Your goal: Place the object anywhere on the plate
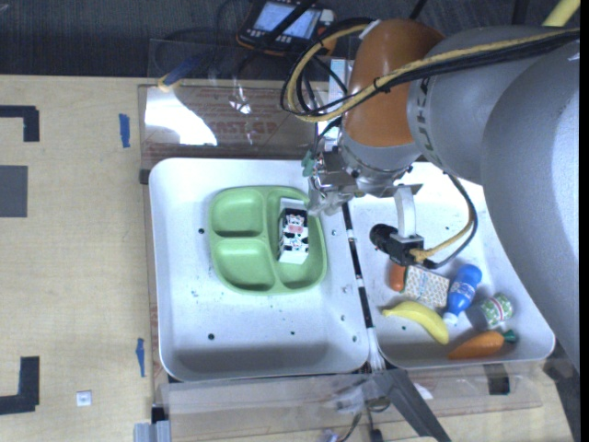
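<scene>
The arm (479, 90) is nearest the camera. Its gripper (324, 187) hangs just above the green plate (244, 242); I cannot tell its state. The small box (294, 235) lies in the plate's right compartment, long axis pointing away from the camera.

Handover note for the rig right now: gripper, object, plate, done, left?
Gripper: over the ridge between the bins, at the plate's upper right corner; finger state not visible.
Object: small black-and-white carton lies in the right compartment of the green plate, left bin.
Done: placement looks complete.
Left: likely just retract the arm and confirm.
Right bin: banana, carrot, bottle.
</scene>
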{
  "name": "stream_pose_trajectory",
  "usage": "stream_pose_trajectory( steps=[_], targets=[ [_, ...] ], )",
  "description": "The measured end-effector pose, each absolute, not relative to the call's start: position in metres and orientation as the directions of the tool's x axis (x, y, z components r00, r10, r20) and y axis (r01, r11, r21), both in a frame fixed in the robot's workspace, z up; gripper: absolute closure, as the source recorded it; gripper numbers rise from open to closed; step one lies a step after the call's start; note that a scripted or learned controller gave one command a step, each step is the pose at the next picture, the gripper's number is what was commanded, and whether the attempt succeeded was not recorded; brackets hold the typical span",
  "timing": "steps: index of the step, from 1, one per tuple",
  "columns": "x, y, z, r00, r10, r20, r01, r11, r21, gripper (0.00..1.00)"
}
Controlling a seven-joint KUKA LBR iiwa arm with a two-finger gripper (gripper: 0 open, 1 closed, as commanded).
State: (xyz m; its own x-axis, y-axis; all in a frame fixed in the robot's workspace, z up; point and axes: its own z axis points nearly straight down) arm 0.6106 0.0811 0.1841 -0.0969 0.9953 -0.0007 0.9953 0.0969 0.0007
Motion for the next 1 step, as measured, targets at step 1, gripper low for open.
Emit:
stream_pose_trajectory(
  steps=[1],
  targets=[
    [0.6106, 0.0808, 0.1841, -0.096, 0.995, -0.001, 0.995, 0.096, 0.000, 0.00]
  ],
)
